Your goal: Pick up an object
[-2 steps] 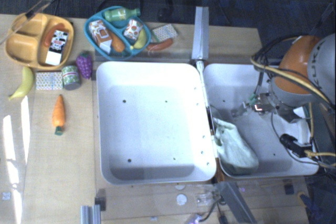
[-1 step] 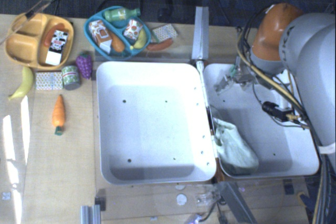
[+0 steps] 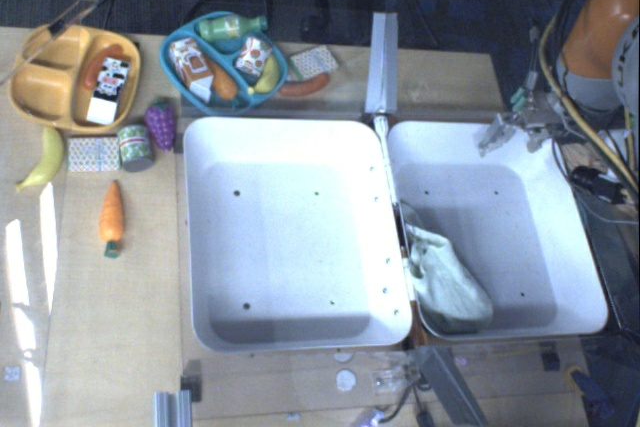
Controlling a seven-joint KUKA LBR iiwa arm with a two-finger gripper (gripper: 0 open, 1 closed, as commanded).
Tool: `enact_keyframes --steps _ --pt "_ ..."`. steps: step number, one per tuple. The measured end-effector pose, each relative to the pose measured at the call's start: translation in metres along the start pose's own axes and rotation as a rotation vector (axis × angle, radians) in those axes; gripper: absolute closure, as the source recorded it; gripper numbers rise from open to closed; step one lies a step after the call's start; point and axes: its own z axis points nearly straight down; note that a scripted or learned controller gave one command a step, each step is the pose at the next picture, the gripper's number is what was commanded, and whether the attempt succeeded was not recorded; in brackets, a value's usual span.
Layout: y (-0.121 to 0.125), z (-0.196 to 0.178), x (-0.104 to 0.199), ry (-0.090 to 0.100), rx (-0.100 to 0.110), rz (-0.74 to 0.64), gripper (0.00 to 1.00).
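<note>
Overhead slanted view, 2 shallow white bins side by side on wood bench. Arm (image 3: 600, 25) enters from right, parked high over right bin (image 3: 560, 215) far edge; gripper (image 3: 515, 133) w/ fingers spread, pinching nothing, prob. poised before descent. Pale crumpled cloth (image 3: 445, 275) lies in right bin, near-left corner against wall, well apart from gripper: likely pick target. Left bin (image 3: 290, 315) beside it. Toy food off to left on bench: carrot (image 3: 112, 217), banana (image 3: 42, 160), blue tray (image 3: 225, 65), yellow tray (image 3: 70, 75). Dark carpet, chair base behind
</note>
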Motion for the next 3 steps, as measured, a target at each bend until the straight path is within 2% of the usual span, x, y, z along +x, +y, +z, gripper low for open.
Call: enact_keyframes --steps 1,2,3 --pt "-0.057 -0.069 0.015 0.001 0.002 0.097 0.00" --pt "-0.084 0.061 0.057 0.002 0.000 -0.199 0.00" --pt "-0.014 0.067 0.091 -0.001 -0.011 -0.278 0.00"
